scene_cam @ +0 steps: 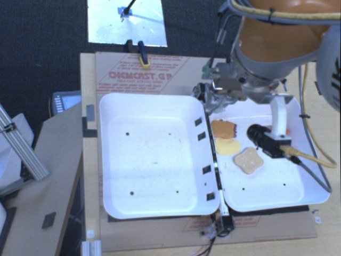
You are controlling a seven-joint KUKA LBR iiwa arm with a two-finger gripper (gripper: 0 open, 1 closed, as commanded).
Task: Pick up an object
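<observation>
Dark carpet (42, 36) lay behind a tan bench (88, 84) topped with a printed sheet (141, 74), and on it sat the right bin (266, 192), which serves here as the reference for everything else.

Three small things lay in that bin's near-left part. An orange-brown slab (224, 128) sat close to its left wall, a yellow disc (228, 146) was just in front of the slab and touching it, and a tan toast-shaped piece (248, 160) lay just right of the disc.

The grey-and-orange arm (282, 20) loomed over the bin's far half and hid much of its floor. Its gripper (214, 96) hung at the bin's far-left corner, just behind the orange-brown slab. Whether it was open or closed could not be told, and no object was seen in its hold.

Against the bin's left wall stood the left bin (154, 159), with black clips (205, 137) along the shared rim. Beyond the bin's far-left side a black-and-yellow clamp (143, 55) sat on the bench edge, and a silvery square sheet (127, 14) lay on the carpet. Well to the left lay an aluminium rail (21, 148).
</observation>
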